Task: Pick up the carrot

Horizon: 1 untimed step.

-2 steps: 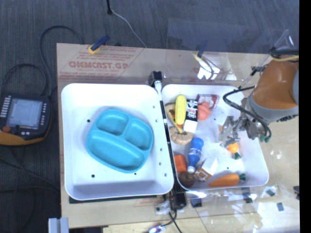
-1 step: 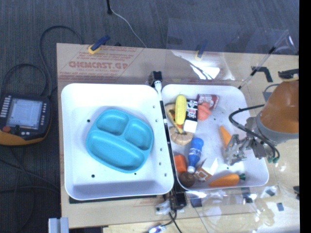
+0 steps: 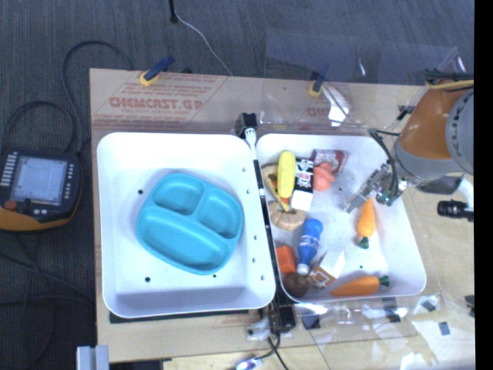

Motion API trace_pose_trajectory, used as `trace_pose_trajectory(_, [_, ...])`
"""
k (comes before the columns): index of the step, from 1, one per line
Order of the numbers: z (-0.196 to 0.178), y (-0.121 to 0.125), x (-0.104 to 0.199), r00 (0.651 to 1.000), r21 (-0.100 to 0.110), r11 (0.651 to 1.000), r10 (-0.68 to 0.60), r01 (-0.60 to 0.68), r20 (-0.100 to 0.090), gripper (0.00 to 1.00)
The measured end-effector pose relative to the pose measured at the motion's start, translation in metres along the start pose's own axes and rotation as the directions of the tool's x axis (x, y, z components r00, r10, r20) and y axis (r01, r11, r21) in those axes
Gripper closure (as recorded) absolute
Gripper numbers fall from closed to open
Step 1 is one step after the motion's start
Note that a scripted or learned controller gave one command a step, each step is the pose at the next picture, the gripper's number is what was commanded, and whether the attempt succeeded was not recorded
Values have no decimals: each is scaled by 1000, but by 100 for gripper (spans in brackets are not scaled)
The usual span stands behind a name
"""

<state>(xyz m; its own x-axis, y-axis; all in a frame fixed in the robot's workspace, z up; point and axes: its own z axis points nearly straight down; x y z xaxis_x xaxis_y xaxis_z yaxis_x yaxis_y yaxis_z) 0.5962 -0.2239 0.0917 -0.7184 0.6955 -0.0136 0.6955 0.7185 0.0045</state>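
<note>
Two orange carrots with green tops lie in the right bin (image 3: 417, 262). One carrot (image 3: 367, 220) stands almost upright in the view near the bin's right side, green end down. The other carrot (image 3: 356, 285) lies flat along the bin's front edge. My gripper (image 3: 372, 190) hangs over the right bin, just above and touching or nearly touching the top of the upright carrot. The grey arm with its orange band (image 3: 427, 129) comes in from the upper right. Whether the carrot is held cannot be made out.
The right bin also holds a yellow corn-like piece (image 3: 286, 174), a blue bottle (image 3: 310, 241), a red packet (image 3: 328, 160), a pink item (image 3: 323, 178) and an orange can (image 3: 286, 258). A blue divided plate (image 3: 190, 220) lies in the left bin (image 3: 115, 206).
</note>
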Motion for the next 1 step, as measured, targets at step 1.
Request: trace_pose_trajectory(1, [-102, 85, 45, 983, 0, 983, 182, -182, -5, 100])
